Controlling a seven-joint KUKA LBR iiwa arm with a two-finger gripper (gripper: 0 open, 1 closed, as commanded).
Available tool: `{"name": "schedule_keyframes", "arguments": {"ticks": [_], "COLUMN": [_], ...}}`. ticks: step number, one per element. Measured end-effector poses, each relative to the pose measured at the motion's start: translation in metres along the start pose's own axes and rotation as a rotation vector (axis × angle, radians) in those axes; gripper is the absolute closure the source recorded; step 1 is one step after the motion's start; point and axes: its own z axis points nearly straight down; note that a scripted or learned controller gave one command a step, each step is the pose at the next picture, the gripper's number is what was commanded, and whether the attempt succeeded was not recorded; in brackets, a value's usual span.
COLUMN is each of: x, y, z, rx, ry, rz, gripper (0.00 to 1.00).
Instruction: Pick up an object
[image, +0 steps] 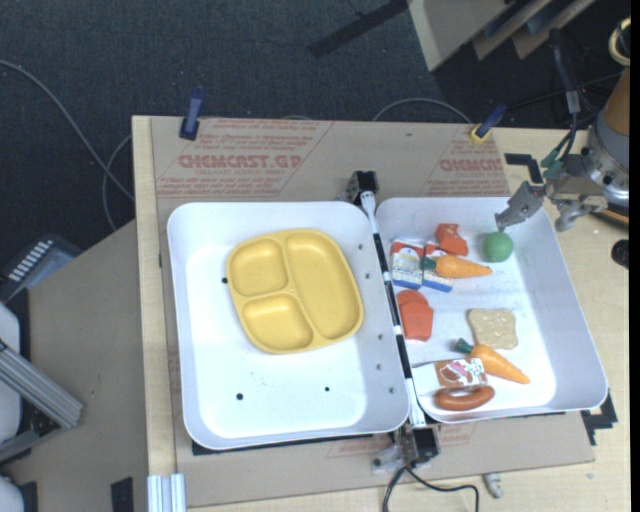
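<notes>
Hovering over right bin (570, 300) far corner: hand (520, 208), finger state impossible to tell, sitting just above one green ball (496, 246). Lying in same bin: two carrots (462, 267) (497, 364), two red pieces (452, 239) (415, 314), one toast slice (493, 327), one sausage (463, 398). Sitting in left bin (200, 350): one yellow three-compartment tray (293, 290).

The surface (300, 150) is a pale board with red printed lettering along its 12 o'clock edge. Two shallow white bins rest on it, touching: the left bin (200, 380) toward 9 o'clock, the right bin (570, 330) toward 3 o'clock.
</notes>
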Motion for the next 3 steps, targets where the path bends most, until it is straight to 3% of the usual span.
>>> {"name": "schedule_keyframes", "arguments": {"ticks": [1, 2, 3], "x": [0.033, 0.067, 0.067], "y": [0.040, 0.065, 0.066], "z": [0.113, 0.169, 0.158], "rx": [0.005, -0.002, -0.006], "ry": [0.002, -0.001, -0.002], "rz": [-0.001, 0.000, 0.000], "gripper": [0.00, 0.00, 1.00]}}
